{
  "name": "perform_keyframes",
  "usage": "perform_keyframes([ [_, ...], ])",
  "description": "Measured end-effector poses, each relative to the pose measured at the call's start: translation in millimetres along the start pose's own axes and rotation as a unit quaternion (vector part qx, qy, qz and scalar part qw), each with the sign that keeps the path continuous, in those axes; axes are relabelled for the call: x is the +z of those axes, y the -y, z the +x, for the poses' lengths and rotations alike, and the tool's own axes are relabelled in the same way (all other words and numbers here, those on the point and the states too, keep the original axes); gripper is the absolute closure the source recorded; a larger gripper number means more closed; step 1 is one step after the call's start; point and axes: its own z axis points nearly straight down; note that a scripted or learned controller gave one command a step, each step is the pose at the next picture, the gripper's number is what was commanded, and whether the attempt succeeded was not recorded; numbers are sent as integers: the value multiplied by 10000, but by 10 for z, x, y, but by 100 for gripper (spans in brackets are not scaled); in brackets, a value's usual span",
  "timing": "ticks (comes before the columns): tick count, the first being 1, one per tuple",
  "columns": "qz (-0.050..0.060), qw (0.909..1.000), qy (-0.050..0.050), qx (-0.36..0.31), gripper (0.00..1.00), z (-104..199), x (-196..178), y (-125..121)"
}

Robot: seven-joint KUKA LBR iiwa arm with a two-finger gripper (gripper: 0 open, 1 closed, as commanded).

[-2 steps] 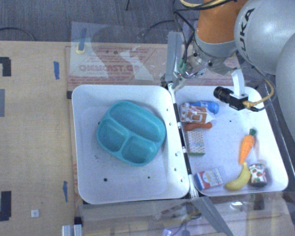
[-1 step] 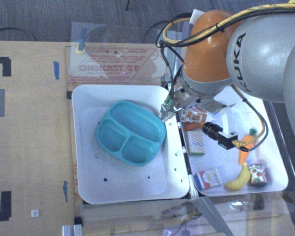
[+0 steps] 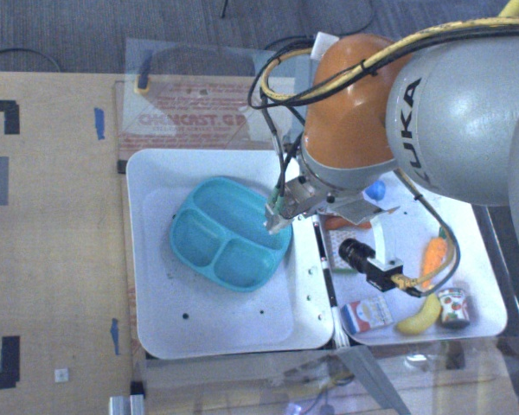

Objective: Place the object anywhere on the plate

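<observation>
Camera view shows the claw (image 3: 277, 217) at the right rim of the blue plate (image 3: 221, 240) — its grip I cannot tell — plate lying to its left.

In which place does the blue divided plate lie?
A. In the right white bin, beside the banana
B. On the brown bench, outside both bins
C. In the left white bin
C: the blue divided plate rests inside the left white bin, while the banana lies in the right bin.
</observation>
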Motion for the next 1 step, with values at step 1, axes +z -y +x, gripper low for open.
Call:
perform_keyframes([
  [1,-118,9993,25,-361,100,693,1332,54],
])
